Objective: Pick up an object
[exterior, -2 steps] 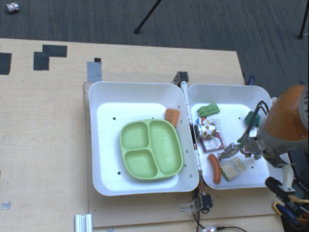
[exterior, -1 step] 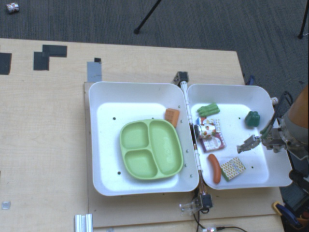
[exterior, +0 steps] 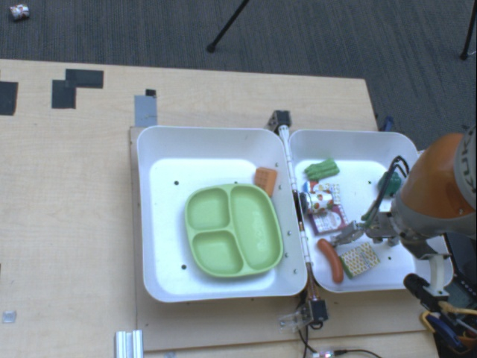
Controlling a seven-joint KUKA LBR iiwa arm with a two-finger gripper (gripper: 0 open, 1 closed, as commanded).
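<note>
Pincer (exterior: 345,236) amid right bin (exterior: 402,146) clutter.

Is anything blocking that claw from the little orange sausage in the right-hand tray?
Nothing visible. The gripper hangs just right of the sausage, with bare bin floor between them. A patterned card lies close on the sausage's right, beneath the gripper.

- Two bins sit side by side on the counter (exterior: 67,200), lower middle of the frame.
- Left bin (exterior: 160,200): divided plate (exterior: 234,230) at centre, small block (exterior: 264,177) just beyond its upper right.
- Right bin (exterior: 358,162): leafy piece (exterior: 322,170) uppermost, packet (exterior: 323,203) below it, sausage (exterior: 331,259) and waffle piece (exterior: 358,259) lowest.
</note>
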